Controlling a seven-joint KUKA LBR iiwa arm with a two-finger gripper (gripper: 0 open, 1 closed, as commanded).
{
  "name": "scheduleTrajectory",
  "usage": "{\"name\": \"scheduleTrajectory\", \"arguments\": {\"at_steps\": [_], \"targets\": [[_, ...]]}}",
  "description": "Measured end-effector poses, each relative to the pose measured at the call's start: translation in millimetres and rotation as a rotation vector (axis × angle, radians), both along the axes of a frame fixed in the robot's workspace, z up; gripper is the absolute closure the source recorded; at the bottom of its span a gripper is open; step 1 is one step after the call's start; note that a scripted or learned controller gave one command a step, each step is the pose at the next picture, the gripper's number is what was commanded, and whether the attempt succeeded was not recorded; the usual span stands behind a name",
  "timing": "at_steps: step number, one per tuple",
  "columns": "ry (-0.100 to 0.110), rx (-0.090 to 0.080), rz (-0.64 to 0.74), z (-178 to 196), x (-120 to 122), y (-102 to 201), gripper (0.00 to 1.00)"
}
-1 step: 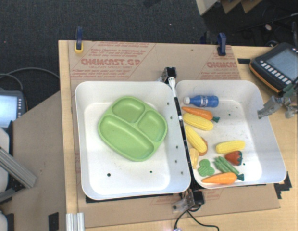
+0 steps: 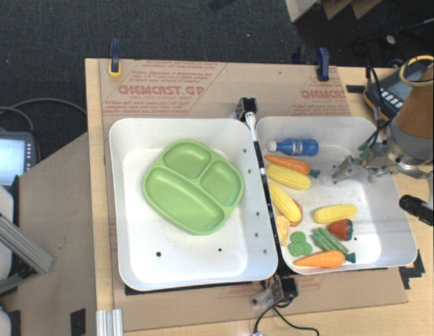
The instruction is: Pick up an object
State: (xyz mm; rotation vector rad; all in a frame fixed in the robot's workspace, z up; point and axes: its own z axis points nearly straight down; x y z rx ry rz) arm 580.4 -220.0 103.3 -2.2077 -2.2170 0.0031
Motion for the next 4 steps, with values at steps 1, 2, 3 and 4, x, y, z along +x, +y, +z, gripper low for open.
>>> {"name": "scheduleTrajectory", "arguments": {"at_steps": [1, 2, 3, 4], "targets": [[-0.014, -0.005, 0.005, -20.1, 55.2, 79.1, 0.0], [-0.003, -0.008, 0.0, -20.0, 66.7, 114.8, 0.0], [0.032, -0.01, -0.001, -23.9, 77.3, 120.1, 0.0], [0.036, -0.007, -0.005, -14.4, 76.3, 120.8, 1.0]]}}
